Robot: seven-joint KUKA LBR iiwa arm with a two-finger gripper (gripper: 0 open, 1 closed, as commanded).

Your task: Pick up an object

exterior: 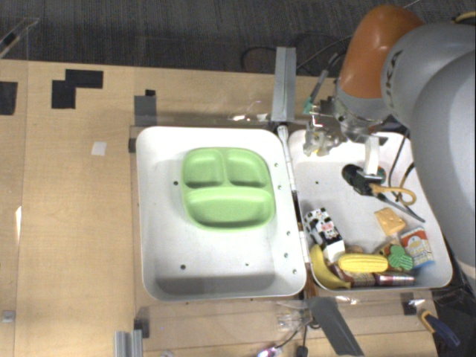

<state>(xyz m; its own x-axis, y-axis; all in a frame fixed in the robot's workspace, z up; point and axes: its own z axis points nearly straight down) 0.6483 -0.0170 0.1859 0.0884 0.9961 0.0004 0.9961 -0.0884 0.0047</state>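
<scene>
My gripper (320,136) hangs over the far left corner of the right bin (327,171), under the grey arm with its orange band. Nothing shows in it. The objects lie in a heap toward the bin's near side, well apart from the gripper. There is a black-and-white patterned toy (320,225), a banana (324,268), a yellow corn cob (362,263), a tan cracker-like piece (390,220), a small green toy (400,258) and a red-and-white box (418,245).
The left bin (160,199) holds a green divided plate (226,186). A raised divider (290,199) separates the two bins. The arm's large grey body (439,103) covers the right bin's far right side.
</scene>
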